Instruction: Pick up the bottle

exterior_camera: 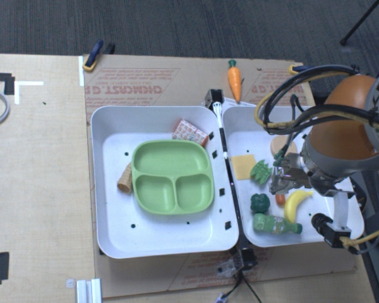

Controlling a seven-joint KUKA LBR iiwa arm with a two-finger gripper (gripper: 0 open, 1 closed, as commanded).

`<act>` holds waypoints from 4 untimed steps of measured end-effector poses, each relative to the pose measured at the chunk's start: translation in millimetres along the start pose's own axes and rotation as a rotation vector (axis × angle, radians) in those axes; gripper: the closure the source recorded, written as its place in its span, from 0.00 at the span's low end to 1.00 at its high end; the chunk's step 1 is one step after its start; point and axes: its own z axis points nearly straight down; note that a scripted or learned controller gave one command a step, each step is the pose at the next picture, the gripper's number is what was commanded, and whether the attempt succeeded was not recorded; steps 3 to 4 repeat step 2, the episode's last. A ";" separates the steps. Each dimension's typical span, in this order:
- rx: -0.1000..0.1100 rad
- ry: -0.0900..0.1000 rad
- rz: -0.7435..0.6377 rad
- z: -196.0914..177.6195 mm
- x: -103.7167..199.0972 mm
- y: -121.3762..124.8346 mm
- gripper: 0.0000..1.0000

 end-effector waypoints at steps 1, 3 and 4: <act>0.000 0.000 0.056 -0.1 71.8 -11.5 1.00; 0.000 0.000 0.381 -2.9 127.8 -19.9 1.00; 0.000 0.000 0.381 -2.9 127.8 -19.9 1.00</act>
